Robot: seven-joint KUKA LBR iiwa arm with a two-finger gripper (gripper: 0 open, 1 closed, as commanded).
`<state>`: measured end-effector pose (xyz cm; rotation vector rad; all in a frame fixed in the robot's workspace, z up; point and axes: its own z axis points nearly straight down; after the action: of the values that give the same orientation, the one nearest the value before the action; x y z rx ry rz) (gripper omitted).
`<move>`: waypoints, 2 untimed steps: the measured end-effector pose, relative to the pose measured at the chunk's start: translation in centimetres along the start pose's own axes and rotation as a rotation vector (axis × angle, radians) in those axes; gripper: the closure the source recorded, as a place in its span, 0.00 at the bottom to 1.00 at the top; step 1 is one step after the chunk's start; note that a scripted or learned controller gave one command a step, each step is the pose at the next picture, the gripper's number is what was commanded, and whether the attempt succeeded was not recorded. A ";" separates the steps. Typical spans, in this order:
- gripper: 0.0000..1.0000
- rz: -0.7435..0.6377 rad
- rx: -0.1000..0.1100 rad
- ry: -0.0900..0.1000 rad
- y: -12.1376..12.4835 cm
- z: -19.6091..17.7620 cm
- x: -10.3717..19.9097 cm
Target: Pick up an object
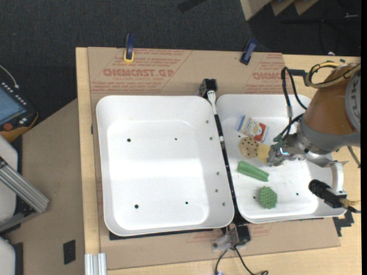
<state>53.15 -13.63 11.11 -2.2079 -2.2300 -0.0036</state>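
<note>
Green cylinder [253, 171] lies flat, long axis upper-left to lower-right; pincer [277, 153] just beside, state unclear.

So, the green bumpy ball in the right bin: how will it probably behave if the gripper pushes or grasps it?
The green bumpy ball looks round, so it may roll when pushed, though its knobby surface could slow that. It lies free near the right bin's front wall, so a push could trap it there. The bumps may help grip.

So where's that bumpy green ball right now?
The bumpy green ball lies in the right bin, near its front edge, just below the green cylinder.
</note>
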 end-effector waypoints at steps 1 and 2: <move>1.00 0.000 -0.012 -0.003 0.7 -10.4 7.9; 1.00 0.001 -0.015 -0.002 -0.2 -21.3 13.8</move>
<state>52.82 0.08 32.42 -2.2172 -2.2374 -0.0175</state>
